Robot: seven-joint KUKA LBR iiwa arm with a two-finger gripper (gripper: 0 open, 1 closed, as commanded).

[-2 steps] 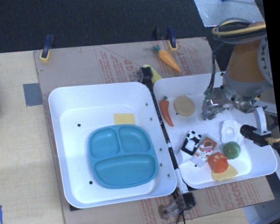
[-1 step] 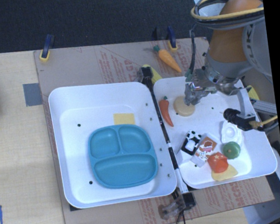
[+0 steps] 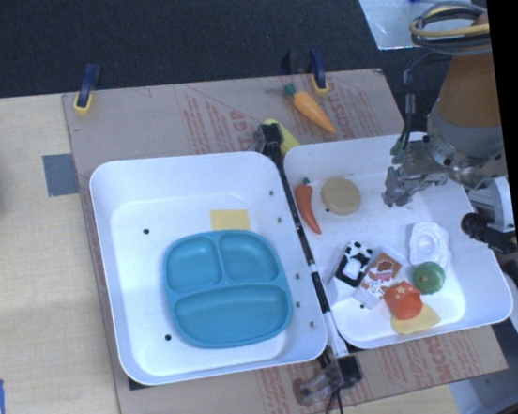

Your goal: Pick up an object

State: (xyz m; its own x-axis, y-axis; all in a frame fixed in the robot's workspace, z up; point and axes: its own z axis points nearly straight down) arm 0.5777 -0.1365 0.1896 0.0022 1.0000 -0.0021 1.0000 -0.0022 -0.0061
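We found the claw (image 3: 397, 194) hovering low over the right bin (image 3: 481, 314) near its far right side, and we could not tell how it stood. In that bin we counted one red chilli (image 3: 307, 207) by the left wall, its long axis running near to far with the green stem far, one tan disc (image 3: 341, 196), one white piece (image 3: 427, 242), one green ball (image 3: 428, 276), one tomato (image 3: 404, 301) and one black-and-white packet (image 3: 354, 263). The left bin (image 3: 125, 266) held one blue divided plate (image 3: 226, 287) and one yellow square (image 3: 229, 219), while one carrot (image 3: 312, 112) lay on the bench (image 3: 35, 306) beyond, tip toward the right bin.
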